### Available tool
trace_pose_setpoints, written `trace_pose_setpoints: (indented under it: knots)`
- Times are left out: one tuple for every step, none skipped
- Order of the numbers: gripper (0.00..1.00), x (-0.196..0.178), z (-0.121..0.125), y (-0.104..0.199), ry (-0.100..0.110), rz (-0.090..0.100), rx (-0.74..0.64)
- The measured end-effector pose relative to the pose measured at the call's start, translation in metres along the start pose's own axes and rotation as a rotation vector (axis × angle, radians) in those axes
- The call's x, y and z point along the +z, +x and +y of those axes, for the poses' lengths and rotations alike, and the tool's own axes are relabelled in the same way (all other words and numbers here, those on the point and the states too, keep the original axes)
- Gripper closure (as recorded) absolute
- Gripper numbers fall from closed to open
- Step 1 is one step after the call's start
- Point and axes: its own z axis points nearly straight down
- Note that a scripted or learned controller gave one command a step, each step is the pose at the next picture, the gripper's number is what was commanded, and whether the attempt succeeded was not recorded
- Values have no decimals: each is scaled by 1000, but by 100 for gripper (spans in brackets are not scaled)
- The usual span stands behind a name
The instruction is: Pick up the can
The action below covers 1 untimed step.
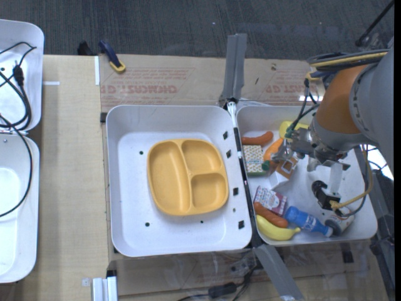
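The can (254, 161), a small one with a green and white patterned label, lies against the left wall of the right bin (365, 226). My gripper (285, 162) is down in that bin just to the can's right, a short gap away, beside an orange carrot (274, 148). The grey arm with its orange band (338, 102) hangs over the bin's right half and hides what lies beneath it.
Also in the right bin are a red sausage (257, 138), a yellow piece (287, 128), a pink carton (270, 199), a second sausage (271, 217), a banana (277, 230) and a blue bottle (308, 221). The left bin (125, 231) holds a yellow divided plate (187, 175).
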Motion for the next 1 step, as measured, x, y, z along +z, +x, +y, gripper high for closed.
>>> trace_pose_setpoints:
  knots:
    - [100,-7,-2,4,11,7,-6]
